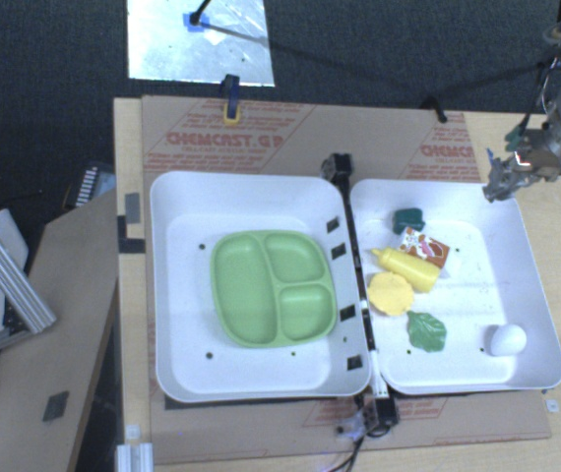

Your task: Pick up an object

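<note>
"CHEMCAST G9" printed red on cardboard sheet, partly legible.

pale green tray, yellow bottle, white egg

Two white bins sit side by side. One holds one green divided tray. The other holds six small objects.

toys clustered (right bin's right side bare)
</note>
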{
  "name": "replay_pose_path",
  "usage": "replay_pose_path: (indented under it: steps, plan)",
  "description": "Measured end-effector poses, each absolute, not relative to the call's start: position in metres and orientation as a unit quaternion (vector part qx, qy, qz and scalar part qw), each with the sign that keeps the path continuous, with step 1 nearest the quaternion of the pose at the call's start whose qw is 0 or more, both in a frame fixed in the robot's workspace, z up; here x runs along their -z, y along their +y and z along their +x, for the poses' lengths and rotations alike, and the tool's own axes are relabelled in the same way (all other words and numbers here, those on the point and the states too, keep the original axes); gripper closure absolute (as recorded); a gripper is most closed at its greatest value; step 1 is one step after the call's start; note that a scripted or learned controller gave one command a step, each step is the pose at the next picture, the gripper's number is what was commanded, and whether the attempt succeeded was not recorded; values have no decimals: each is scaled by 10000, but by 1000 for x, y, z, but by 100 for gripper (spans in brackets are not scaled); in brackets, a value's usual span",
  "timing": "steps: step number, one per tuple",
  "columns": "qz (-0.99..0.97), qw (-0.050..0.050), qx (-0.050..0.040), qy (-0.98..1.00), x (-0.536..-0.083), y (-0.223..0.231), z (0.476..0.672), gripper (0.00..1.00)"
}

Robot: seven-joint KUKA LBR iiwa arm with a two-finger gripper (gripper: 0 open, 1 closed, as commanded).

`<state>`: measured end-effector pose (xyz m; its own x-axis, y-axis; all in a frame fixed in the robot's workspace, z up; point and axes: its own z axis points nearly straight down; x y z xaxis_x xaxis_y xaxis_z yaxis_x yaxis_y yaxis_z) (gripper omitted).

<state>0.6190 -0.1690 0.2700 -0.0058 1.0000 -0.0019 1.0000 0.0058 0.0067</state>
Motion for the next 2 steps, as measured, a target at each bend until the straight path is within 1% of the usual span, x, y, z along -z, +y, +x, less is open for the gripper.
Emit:
replay_pose_path:
  steps: [1,2]
  plan:
    - [7046,4,-3,7096,-258,-127,615,100]
    - [7037,-3,-8,7105,-261,-71,606,100]
